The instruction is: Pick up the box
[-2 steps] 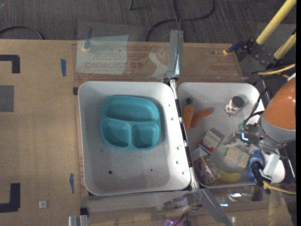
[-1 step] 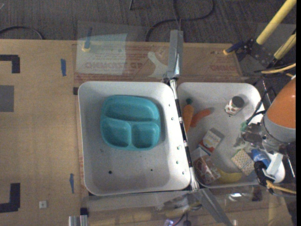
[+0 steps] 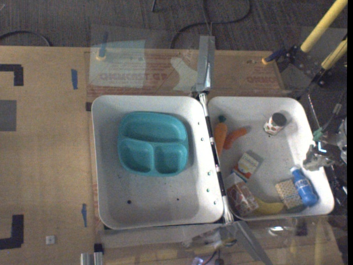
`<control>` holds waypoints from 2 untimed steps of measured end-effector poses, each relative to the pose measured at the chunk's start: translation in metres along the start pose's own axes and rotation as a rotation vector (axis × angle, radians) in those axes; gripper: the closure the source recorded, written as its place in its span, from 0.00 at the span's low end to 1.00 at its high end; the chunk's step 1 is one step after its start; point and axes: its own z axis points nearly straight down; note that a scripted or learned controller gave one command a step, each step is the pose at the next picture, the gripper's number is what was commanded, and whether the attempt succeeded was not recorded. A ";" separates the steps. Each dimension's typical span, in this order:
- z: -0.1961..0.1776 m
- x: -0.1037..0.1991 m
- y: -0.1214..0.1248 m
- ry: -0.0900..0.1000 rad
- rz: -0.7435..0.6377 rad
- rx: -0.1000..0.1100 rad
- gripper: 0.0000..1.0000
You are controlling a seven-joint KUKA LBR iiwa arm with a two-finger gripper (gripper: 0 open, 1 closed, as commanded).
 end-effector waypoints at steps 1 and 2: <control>-0.010 -0.001 0.001 -0.001 0.000 -0.002 1.00; -0.019 -0.002 0.002 -0.003 0.001 -0.004 1.00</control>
